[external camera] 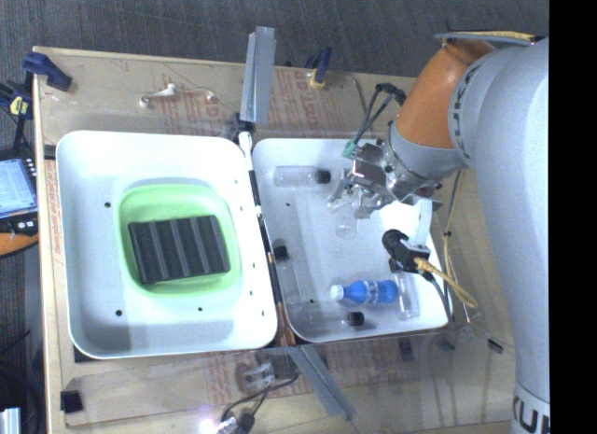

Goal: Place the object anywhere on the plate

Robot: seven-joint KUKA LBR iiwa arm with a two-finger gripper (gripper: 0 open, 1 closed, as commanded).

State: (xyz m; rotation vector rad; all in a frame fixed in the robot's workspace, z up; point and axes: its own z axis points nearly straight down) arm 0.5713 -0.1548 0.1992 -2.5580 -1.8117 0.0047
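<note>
The 2-finger gripper [350, 201] (finger state impossible to tell) hangs over the right white bin [308, 325], near a clear bottle [300, 177].

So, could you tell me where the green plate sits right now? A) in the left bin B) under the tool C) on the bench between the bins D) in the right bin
A: the green plate lies in the left bin, apart from the tool over the right bin.

The pincer [353, 201] hangs over the right bin [308, 315], green plate [177, 201] left.
</note>
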